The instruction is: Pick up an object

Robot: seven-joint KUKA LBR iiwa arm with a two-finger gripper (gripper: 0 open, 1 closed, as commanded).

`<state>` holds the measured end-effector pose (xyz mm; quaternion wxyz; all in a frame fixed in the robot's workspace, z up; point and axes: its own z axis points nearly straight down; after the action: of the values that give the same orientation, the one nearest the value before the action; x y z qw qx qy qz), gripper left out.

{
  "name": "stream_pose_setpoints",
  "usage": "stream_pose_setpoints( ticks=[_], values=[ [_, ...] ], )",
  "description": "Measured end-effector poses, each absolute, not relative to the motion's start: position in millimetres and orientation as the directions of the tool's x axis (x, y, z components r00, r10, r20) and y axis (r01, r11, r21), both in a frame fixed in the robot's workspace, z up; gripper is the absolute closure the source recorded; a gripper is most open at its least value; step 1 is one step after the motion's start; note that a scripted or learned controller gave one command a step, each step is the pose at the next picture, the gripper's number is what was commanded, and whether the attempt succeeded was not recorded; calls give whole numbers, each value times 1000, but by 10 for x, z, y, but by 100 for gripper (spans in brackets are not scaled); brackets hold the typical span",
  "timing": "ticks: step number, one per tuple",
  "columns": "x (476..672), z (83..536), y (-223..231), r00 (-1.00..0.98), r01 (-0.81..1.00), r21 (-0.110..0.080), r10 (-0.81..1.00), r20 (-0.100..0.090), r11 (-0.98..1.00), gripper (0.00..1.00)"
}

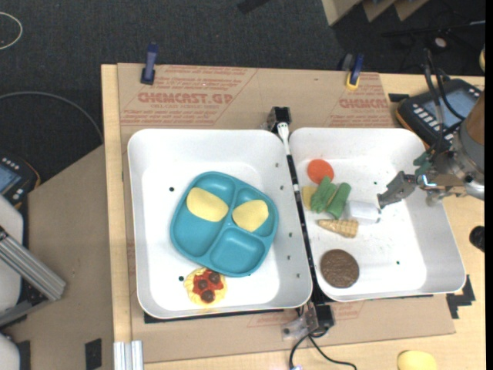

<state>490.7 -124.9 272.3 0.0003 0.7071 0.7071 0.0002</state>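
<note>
Lying in the right bin [431, 268], the toy foods sit close together: an orange tomato-like ball [320, 169], a green vegetable piece [331, 197] just below it, a waffle cone [340, 227] touching the green piece, and a brown cookie [340, 268] nearer the front wall. The hand [387, 196] hangs over this bin, right of the green piece, apart from it; whether its fingers are apart or together I cannot tell. The left bin [146, 206] carries a blue divided plate [222, 223] with two yellow pieces [204, 203], and a small pizza [205, 285] beside its front edge.
</note>
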Motion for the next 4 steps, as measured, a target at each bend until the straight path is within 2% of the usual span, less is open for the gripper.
stream_pose_setpoints(
  ticks=[1,2,3,4],
  values=[
    [4801,4069,-902,-6,1000,15,1000,-2,6,0],
    [4799,5407,-725,-4,1000,18,1000,-2,4,0],
    [4802,5433,-732,-1,1000,6,1000,-2,1,100],
    [4787,4416,-560,0,1000,-11,1000,1,0,100]
  ],
)
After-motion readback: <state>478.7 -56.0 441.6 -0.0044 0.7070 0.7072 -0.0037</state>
